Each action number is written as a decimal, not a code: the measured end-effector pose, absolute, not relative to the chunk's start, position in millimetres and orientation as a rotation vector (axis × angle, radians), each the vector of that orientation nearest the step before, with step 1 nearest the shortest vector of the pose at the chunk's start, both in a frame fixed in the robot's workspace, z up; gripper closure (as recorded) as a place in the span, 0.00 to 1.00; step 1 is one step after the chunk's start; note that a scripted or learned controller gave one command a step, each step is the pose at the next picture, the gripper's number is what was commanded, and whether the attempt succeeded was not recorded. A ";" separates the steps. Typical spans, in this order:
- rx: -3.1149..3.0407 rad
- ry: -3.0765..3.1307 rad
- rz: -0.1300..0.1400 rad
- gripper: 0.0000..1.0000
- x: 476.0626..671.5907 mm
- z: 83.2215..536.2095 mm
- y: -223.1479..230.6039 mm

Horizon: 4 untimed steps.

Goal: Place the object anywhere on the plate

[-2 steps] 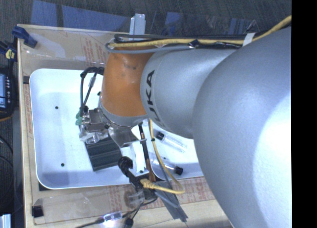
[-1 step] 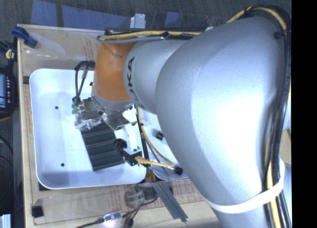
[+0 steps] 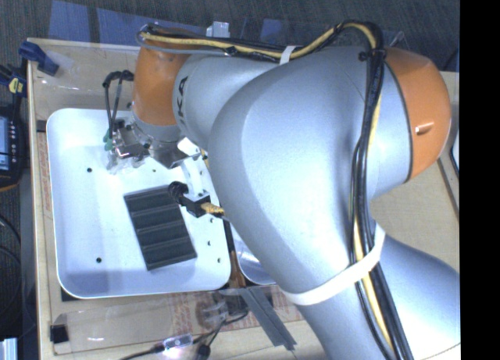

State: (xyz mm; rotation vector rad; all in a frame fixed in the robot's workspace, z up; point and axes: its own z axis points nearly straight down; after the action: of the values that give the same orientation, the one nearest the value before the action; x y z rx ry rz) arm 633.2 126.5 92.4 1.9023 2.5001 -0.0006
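Object (image 3: 160, 228), a dark ribbed slab, lies flat in the left white bin (image 3: 70, 194), toward its lower middle. The claw (image 3: 125, 146) hovers just above and left of it, apart, near the bin's upper part. Claw's state: can't tell. Grey arm (image 3: 312, 179) covers the right bin.

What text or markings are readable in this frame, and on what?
"KUKA": dark letters on the grey arm casing beside the orange band, seen sideways and partly cut off.
Device at the left edge: its screen is too small and blurred to read.
Nothing readable on the white bin or the dark ribbed plate.
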 end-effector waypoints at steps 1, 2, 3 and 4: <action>0.912 3.005 0.002 1.00 597.8 94.3 170.9; 1.116 2.933 0.006 1.00 531.6 95.6 161.7; 1.137 2.924 0.004 1.00 478.4 95.5 113.2; 1.273 2.865 0.010 1.00 511.4 95.9 170.9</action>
State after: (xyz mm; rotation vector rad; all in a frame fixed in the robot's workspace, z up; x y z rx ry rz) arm 511.4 170.9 95.9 1.2733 2.8652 0.0104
